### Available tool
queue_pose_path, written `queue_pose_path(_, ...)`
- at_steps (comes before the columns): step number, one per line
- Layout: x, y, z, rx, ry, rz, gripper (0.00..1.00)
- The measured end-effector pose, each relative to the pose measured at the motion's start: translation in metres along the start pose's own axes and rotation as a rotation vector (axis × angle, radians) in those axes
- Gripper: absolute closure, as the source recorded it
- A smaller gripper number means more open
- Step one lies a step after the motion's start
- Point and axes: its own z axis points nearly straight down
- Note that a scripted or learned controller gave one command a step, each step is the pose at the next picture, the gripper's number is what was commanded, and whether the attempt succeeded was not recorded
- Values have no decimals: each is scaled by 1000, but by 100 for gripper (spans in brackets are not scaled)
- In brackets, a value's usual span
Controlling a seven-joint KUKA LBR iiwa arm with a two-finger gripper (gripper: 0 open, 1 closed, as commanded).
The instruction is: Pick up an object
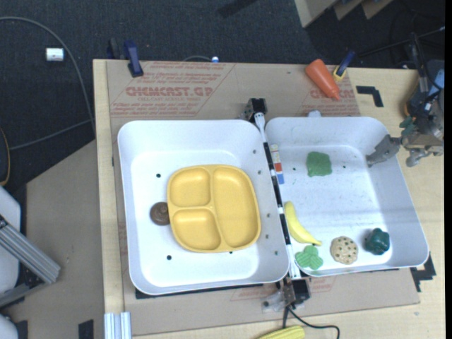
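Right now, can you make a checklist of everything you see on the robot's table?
Surface: tan bench bearing a left bin and a right bin, side by side.
Job's things: right bin holds a banana, cookie, green leaf, dark green toy and green lump.
Clutter: left bin holds a yellow tray with a brown disc at its left edge; orange carrot toy on the bench.
Gripper: gripper at the right bin's far right rim, holding nothing seen.
Cables: grey cable on the floor.
Surroundings: dark carpet.
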Motion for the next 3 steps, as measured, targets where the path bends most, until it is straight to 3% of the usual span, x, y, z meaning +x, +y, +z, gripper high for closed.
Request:
queue_pose_path(1,39,29,140,-1,1,-1,0)
queue_pose_path(2,103,105,139,-2,2,-3,0)
queue_pose_path(3,92,77,139,0,0,1,0)
